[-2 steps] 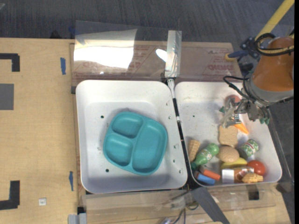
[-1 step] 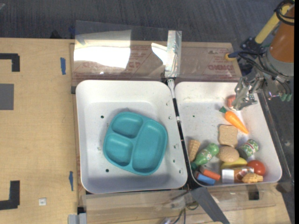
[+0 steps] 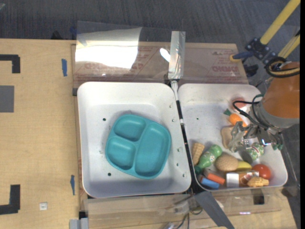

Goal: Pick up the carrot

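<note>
The carrot point(image 3: 235, 119), a small orange toy with a green tip at its upper left, lies in the right bin point(image 3: 205, 111) near its right side. My gripper point(image 3: 244, 139) hangs low over that bin, just below and to the right of the carrot, close to it. Its metal parts are tangled with the clutter under it, and I cannot make out anything held. The arm's orange band point(image 3: 285, 98) sits above it at the right edge.
Toy food crowds the right bin's front: a cone point(image 3: 197, 151), a green vegetable point(image 3: 210, 157), a tan potato point(image 3: 227, 163), a red tomato point(image 3: 262, 171), a white can point(image 3: 232, 178). A teal divided plate point(image 3: 138, 146) lies in the left bin point(image 3: 93, 104).
</note>
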Robot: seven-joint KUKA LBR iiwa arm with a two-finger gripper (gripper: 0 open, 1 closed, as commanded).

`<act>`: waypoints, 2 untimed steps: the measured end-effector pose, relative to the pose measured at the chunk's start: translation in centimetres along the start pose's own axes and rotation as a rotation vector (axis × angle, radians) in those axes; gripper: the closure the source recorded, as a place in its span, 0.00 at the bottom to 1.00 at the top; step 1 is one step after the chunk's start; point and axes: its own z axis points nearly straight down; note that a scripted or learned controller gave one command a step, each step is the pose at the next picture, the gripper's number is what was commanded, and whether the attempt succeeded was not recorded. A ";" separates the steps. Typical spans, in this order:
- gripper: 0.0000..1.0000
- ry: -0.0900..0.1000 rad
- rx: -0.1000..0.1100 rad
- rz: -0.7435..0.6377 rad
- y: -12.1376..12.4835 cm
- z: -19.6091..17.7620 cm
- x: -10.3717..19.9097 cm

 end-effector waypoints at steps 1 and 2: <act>0.00 0.004 -0.001 0.000 0.0 0.1 0.1; 0.00 -0.009 0.004 -0.119 -1.0 0.4 -8.3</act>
